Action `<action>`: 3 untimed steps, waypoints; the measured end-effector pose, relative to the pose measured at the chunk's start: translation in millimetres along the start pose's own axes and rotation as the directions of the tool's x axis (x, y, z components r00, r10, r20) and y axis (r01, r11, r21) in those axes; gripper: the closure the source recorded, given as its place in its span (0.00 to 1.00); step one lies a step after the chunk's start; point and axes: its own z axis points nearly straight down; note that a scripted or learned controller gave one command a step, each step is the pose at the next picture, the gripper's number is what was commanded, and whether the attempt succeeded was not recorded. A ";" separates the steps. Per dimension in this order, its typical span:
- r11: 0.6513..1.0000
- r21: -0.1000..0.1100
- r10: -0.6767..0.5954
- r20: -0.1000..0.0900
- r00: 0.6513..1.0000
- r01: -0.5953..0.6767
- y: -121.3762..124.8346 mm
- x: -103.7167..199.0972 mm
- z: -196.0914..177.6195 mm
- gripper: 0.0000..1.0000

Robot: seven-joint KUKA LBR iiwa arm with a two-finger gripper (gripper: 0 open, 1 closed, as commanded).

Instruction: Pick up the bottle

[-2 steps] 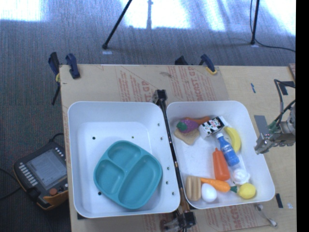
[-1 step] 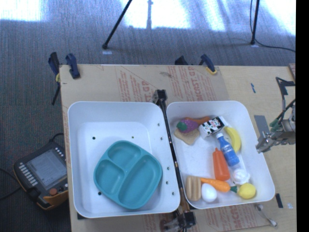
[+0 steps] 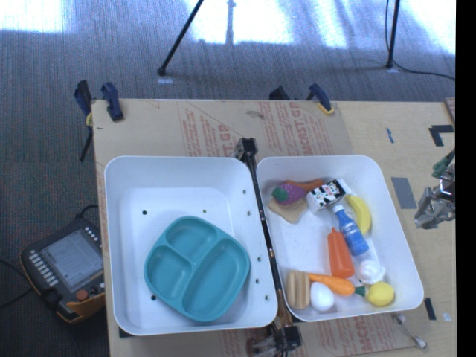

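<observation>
Left bin (image 3: 126, 177) is carrying a teal divided plate (image 3: 197, 268), sitting toward its 5 o'clock corner. Right bin (image 3: 387, 192) is holding the clutter. The bottle (image 3: 351, 231), blue with a white cap, is lying flat near bin centre, running 11 to 5 o'clock. It's touching the orange bottle (image 3: 341, 253) at its 8 o'clock side; the banana (image 3: 361, 212) is sitting at its 1 o'clock and the cow-print carton (image 3: 328, 195) just off its cap.

Gripper (image 3: 435, 207) is hanging at the view's 3 o'clock edge, outside the bin and well apart from the bottle. Can't tell how far the jaws are standing open; nothing visible in them.

Risks, my read: two bottles side by side, so a descent could be grabbing the orange one or wedging between them. Lying round body is likely rolling off a skewed pinch.

Worktop (image 3: 186, 129) is showing red mirrored lettering, unreadable; bottle label too small to read.
</observation>
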 end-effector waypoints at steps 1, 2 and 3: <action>1.000 0.002 -0.004 0.000 1.000 0.004 0.5 0.5 -9.3 1.00; 1.000 0.004 -0.009 0.000 1.000 0.009 1.2 1.1 -18.6 1.00; 1.000 0.005 -0.015 0.000 1.000 0.015 1.8 1.6 -27.9 1.00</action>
